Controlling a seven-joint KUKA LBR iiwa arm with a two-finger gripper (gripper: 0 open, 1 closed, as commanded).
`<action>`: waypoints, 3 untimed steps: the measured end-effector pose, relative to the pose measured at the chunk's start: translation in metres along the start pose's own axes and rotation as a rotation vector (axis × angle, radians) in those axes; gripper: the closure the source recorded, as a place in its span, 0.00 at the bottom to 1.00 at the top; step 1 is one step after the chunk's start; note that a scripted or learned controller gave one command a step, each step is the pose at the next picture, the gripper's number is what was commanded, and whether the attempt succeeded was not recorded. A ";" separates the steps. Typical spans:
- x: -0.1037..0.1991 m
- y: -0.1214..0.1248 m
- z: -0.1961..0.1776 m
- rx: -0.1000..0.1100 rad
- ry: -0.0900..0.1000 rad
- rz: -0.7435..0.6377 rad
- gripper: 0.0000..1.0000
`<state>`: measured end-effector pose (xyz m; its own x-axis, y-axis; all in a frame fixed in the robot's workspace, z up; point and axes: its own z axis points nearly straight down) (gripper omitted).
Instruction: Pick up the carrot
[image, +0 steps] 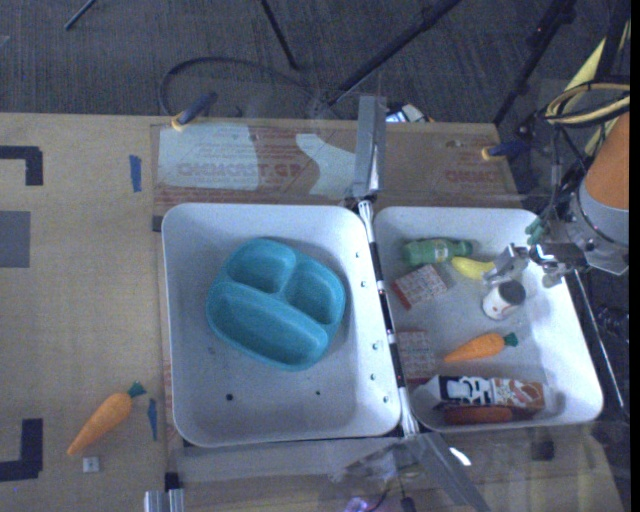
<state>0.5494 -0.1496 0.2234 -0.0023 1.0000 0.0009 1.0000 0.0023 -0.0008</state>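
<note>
Milk carton (490, 392): one, lying on its side along the near wall of the right bin, lowest in the camera view; a reddish strip runs along its near edge.
Carrot in the bin (480, 347): one, orange with a green top, lying flat on the floor of the right bin (578, 372), just beyond the carton, green end pointing right. Nothing lies on top of it.
Carrot on the bench (100, 420): a second one, outside both bins, on the bench (80, 290) at the near left, well apart from the arm.
Carrots counted: two.
Patterned packets: two, one (419, 286) near the left wall of the right bin, another (416, 352) nearer the camera, left of the binned carrot.
Green bottle (437, 250): one, lying along the far side of the right bin.
Banana (470, 267): one, yellow, just right of the bottle.
White cup (502, 298): one small light cylinder with a dark top, between the banana and the binned carrot.
Gripper (528, 258): above the far right part of the right bin, beside the banana and cup, apart from the binned carrot; whether its jaws are apart or together I cannot tell.
Blue divided plate (277, 301): one, in the left bin (190, 330).
Bins counted: two, white, side by side.
</note>
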 end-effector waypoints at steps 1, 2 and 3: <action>0.007 -0.036 0.137 -0.006 -0.002 -0.342 0.00; 0.006 -0.035 0.125 -0.013 -0.005 -0.339 1.00; 0.006 -0.035 0.125 -0.013 -0.005 -0.340 0.00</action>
<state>0.5147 -0.1438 0.0982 -0.3356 0.9420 -0.0063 0.9419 0.3357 0.0111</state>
